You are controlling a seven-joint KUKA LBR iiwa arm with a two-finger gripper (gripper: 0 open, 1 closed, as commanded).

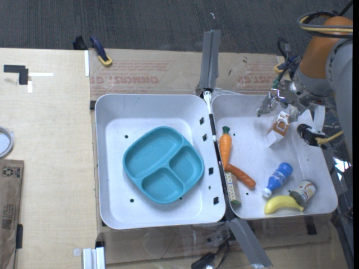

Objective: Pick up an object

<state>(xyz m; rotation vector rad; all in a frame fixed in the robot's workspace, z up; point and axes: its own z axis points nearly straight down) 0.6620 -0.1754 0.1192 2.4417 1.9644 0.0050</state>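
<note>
Claw (282,106): you see it at upper right of the frame over the right bin (247,150), a small orange-and-white carton (280,125) just below its fingers; grip cannot be told | Carrot (225,146), blue bottle (278,178), banana (283,204) lie in that bin | Teal tray (162,164) fills the left bin (112,150)

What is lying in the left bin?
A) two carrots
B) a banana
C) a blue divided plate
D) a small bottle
C: the blue plate with three compartments lies in the left bin; the banana, carrots and bottle are all in the right bin.
</note>
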